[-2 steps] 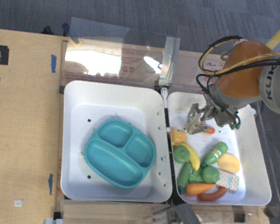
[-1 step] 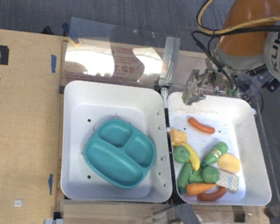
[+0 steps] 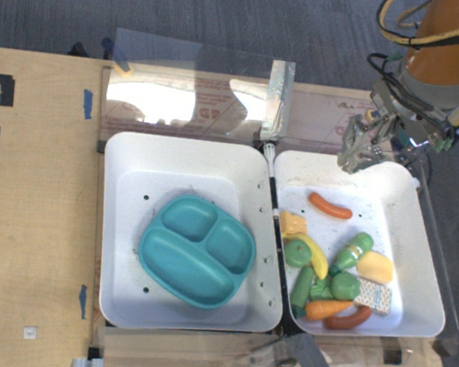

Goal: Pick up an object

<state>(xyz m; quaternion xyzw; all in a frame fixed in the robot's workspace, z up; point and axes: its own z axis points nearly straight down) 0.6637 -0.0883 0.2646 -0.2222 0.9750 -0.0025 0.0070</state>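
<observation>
Overhead, we saw the arm point(image 3: 449, 46) reaching in from the right, its gripper point(image 3: 360, 155) hanging above the far rim of the right bin point(image 3: 423, 306). We could not tell how the tool was set, since the metal parts blurred together against the bin's white wall, and nothing showed between its tips. Below it, well apart from the gripper, lay an orange sausage point(image 3: 330, 205) alone on the bin floor. Nearer the front we found the rest of the toy food crowded together: a banana point(image 3: 313, 254) touching a green round piece point(image 3: 295, 253), a yellow wedge point(image 3: 293, 223) by the divider, a lemon point(image 3: 375, 268), a green bottle-like piece point(image 3: 353, 252), a carrot point(image 3: 327, 308) and a dark red sausage point(image 3: 350, 318) at the front edge. Beside it, the left bin point(image 3: 135, 161) held a teal divided plate point(image 3: 198, 251), lying flat.
</observation>
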